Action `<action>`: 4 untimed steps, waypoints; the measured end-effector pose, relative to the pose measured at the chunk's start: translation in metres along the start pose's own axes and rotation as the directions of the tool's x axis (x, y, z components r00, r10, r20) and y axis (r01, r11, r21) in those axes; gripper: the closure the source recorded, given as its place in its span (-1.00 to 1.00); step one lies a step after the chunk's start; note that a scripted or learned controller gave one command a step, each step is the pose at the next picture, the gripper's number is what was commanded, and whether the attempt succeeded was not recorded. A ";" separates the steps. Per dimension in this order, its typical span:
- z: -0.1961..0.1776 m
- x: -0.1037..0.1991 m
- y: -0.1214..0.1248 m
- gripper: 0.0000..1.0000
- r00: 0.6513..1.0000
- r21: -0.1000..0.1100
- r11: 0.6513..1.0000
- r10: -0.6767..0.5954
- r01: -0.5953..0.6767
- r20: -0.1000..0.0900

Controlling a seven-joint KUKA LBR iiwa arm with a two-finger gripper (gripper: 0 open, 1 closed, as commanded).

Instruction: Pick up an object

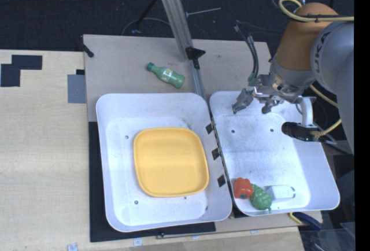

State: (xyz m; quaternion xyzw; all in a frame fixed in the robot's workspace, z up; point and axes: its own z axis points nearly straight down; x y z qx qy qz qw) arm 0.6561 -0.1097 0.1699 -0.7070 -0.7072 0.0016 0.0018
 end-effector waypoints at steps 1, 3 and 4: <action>0.064 0.000 -0.002 -1.00 1.000 0.002 1.000 0.000 0.000 0.000; 0.008 0.000 0.002 1.00 1.000 -0.008 1.000 0.001 -0.001 0.001; -0.051 0.007 -0.002 1.00 1.000 -0.009 1.000 0.000 0.000 0.001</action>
